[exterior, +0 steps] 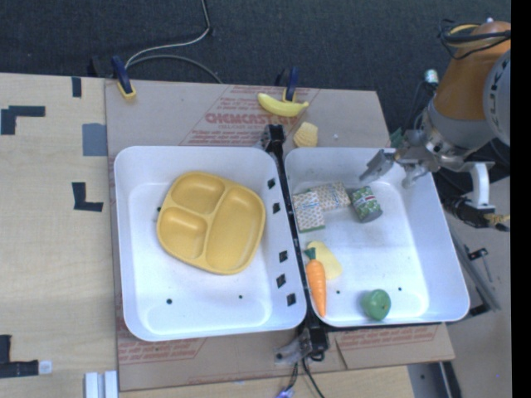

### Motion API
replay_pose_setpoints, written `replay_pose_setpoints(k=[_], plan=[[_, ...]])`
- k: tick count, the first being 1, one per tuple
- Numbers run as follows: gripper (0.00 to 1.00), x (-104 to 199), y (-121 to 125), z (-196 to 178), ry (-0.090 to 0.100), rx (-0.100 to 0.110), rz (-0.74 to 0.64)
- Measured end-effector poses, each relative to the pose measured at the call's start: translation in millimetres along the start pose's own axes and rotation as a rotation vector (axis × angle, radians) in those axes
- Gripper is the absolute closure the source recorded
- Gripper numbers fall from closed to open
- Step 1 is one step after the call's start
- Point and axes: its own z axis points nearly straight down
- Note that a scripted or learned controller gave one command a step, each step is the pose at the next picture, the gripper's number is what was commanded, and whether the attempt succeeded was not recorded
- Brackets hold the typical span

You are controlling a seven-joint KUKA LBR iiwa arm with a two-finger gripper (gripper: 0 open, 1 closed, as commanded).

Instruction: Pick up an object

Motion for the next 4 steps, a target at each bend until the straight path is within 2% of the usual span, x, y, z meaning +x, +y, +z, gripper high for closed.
replay_pose_setpoints(k=[1, 2, 3, 4], plan=[[0.00, 12, 4, 103, -0.003, -0.011, 0.000], [0.00, 50, 57, 108, -0.012, -0.021, 0.001], [0.00, 60, 57, 108, -0.017, -0.021, 0.003], [0.00, 63, 52, 117, -0.003, -0.002, 0.001]])
